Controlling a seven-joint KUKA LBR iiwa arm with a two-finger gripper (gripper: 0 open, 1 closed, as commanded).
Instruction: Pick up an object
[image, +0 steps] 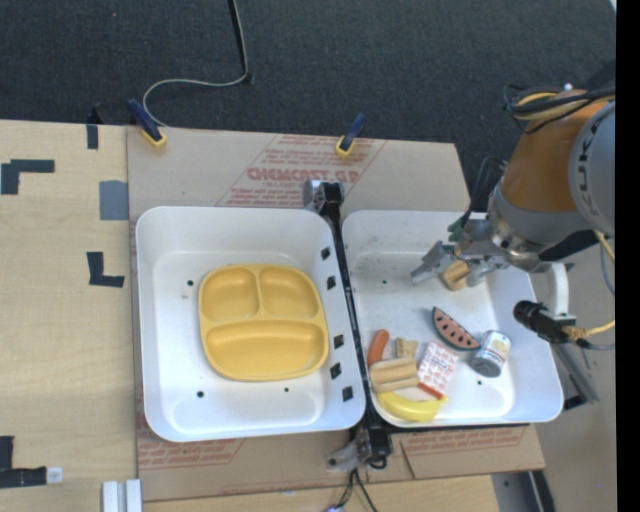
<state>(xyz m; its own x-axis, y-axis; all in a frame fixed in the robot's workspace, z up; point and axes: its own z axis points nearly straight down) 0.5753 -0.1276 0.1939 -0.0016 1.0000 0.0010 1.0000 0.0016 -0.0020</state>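
My gripper (456, 262) hangs over the upper part of the right bin (520, 405), with the arm coming in from the right. A small tan block (457, 273) sits between its grey fingers (431, 262), which are closed against it. Lower in the same bin lie a watermelon slice (455, 330), a small tin can (490, 353), a red-and-white packet (435, 369), an orange sausage (377, 346), a tan bun (392, 375) and a yellow banana (410, 406).
The left bin (165, 300) holds a yellow divided plate (265, 322). A black divider rail (340, 300) runs between the bins. The upper left of the right bin is bare white floor. A black cable end (540, 320) sticks out near the right rim.
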